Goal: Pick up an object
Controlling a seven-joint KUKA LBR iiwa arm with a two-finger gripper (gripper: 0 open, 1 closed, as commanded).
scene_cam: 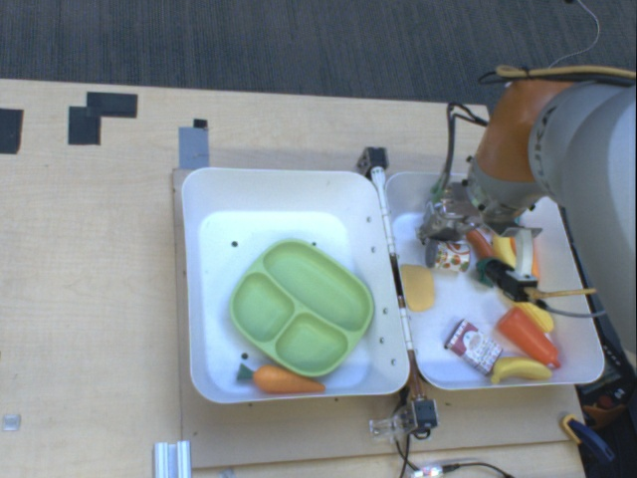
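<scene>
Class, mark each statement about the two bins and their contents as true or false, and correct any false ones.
1. The green divided plate lies in the left bin. True.
2. A carrot lies inside one of the plate's compartments. False: it lies on the bin floor beside the plate's near edge.
3. The end effector is over the right bin. True.
4. The banana lies in the left bin. False: it lies in the right bin, near its front edge.
5. A red and white packet lies in the right bin. True.
</scene>
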